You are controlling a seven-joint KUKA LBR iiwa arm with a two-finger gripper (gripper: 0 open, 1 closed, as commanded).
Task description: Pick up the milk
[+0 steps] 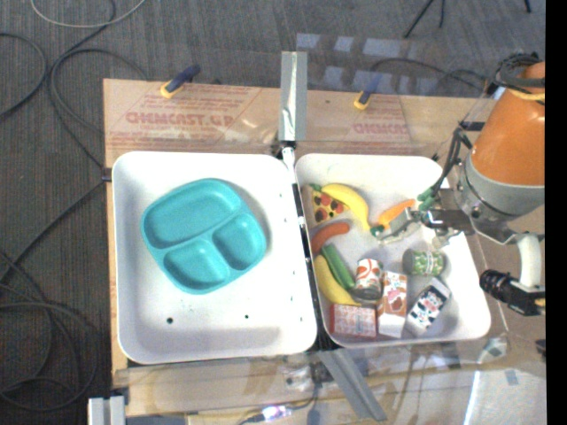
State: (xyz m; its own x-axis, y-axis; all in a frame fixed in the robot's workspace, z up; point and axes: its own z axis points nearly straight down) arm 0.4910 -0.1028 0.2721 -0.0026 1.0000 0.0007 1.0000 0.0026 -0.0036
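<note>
Here the milk (427, 308), a small white carton with black cow patches, is seen lying tilted in the right bin (461, 330) (its lettering is unreadable). "CHEMCAST" is printed on the board (177, 118). Whether the gripper (409, 222) is parted cannot be told.

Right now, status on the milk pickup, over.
Pincer over right bin, near carrot, holding nothing seen. Milk carton untouched at front right corner. Green can lies between.

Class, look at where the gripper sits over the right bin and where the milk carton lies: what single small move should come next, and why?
Probably shift the gripper toward the near right corner of the right bin to sit above the milk carton. The gripper is at the carrot, near the bin's far side, while the carton lies beside other boxes at the front, ungrasped.
</note>
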